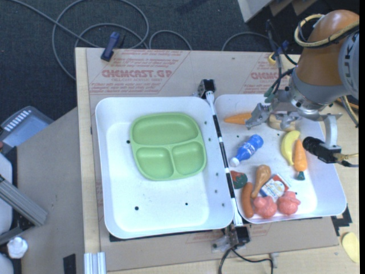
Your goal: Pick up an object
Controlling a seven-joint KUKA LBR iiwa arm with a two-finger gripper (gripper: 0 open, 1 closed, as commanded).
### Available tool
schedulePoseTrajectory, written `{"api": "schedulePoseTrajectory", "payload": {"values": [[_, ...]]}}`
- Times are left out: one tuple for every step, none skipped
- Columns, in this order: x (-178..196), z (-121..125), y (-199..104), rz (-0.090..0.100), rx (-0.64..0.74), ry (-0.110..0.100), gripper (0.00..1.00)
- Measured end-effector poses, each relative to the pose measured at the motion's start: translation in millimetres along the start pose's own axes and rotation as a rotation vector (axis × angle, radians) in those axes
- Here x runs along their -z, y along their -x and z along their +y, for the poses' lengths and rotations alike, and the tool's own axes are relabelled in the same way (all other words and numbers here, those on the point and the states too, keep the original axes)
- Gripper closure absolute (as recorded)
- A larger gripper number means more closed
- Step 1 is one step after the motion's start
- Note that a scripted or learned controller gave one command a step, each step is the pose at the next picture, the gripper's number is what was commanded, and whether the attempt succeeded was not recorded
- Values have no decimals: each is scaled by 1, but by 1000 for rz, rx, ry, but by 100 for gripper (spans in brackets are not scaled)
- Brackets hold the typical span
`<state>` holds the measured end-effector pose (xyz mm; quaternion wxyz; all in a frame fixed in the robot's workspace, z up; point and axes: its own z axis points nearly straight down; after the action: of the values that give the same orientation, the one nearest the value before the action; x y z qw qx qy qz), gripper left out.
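My gripper (275,115) is low over the back of the right bin (336,193), and its fingers (256,115) stand open. A small tan round object (277,121) lies on the bin floor just under it, between the fingers. An orange carrot (236,119) lies just left of the gripper. In front of it are a blue bottle (250,148), a yellow banana (288,144) and a second orange carrot (299,156). Nearer the front lie a brown drumstick (260,179), a printed packet (276,186) and red fruits (276,205).
The left bin (114,204) holds a green divided plate (168,145). A black-clipped rim (219,147) separates the two bins. The arm's black cable fitting (320,148) hangs over the right side of the right bin. A blue clip (110,44) lies on the board behind.
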<state>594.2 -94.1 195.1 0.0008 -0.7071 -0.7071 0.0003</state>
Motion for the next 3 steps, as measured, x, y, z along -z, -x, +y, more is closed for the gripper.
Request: {"api": "schedulePoseTrajectory", "payload": {"values": [[-45,33,76,-3,-1,2,0],[-109,22,107,-3,0,6,0],[-104,-35,121,2,0,-1,0]]}}
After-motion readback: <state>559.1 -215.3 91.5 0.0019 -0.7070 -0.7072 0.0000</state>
